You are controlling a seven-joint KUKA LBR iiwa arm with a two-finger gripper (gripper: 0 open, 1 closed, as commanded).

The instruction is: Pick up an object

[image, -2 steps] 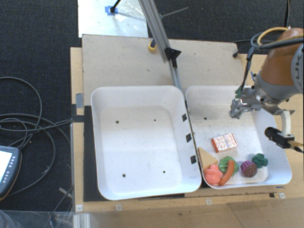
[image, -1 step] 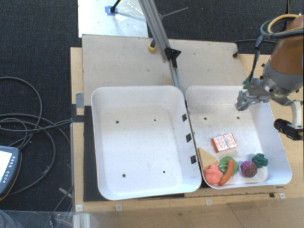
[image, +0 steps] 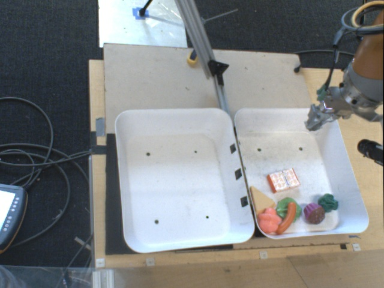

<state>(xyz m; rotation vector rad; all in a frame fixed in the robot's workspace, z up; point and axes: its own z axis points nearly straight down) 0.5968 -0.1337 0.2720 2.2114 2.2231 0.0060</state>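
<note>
My jaws [image: 316, 120] hang over the far right corner of the right bin [image: 300, 143], close to its upper rim, at the end of my grey wrist with the orange band above it. From this slanted view I cannot tell whether they are apart or together; nothing shows between them.

The things I could pick up all lie well apart from me, in the near part of the same bin. A small orange and white box [image: 283, 180] lies flat by itself, a little toward the middle of the bin floor. Nearer the front rim sits a cluster: a tan wedge [image: 258, 198] against the left wall, a pink-red lump [image: 269, 221] just below it, a green leafy piece [image: 287, 206] touching an orange carrot-like stick [image: 288, 218] that lies at a slant across it, then a dark purple round thing [image: 314, 213], and beside it at the far right a dark green floret [image: 328, 202]. The purple thing and the floret are just beside each other; whether they touch I cannot tell.

The left bin [image: 129, 179] sits side by side with the right one, their walls meeting along the middle, with small dark tabs on that shared edge. Both rest on the counter [image: 150, 71]. A grey pole [image: 198, 29] slants down from the top toward the join between the bins. On the dark floor at the left lie loose black cables [image: 36, 155] and the corner of a handheld screen [image: 9, 212].
</note>
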